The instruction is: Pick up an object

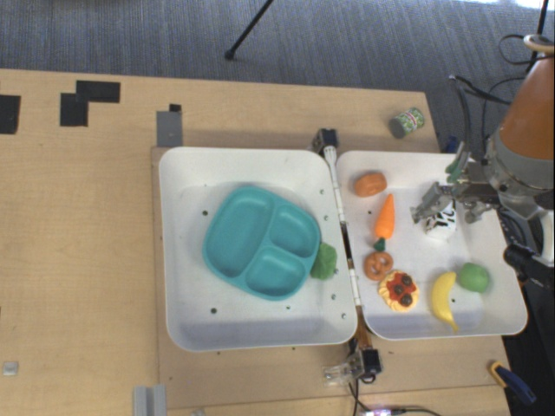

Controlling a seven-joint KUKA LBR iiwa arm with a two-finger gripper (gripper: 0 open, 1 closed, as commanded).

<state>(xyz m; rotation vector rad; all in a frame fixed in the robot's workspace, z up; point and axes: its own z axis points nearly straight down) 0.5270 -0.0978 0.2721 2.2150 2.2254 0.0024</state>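
No readable text, numbers or brands. Small can (407, 122) on bench at 1 o'clock carries a label, print too small to read. Black-and-white patterned object (442, 221) shows no letters.

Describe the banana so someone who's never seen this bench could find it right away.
Look in the right bin, along its near edge. The banana lies there, between a round pizza on its left and a green apple on its right. It is the one yellow, curved thing in that bin.
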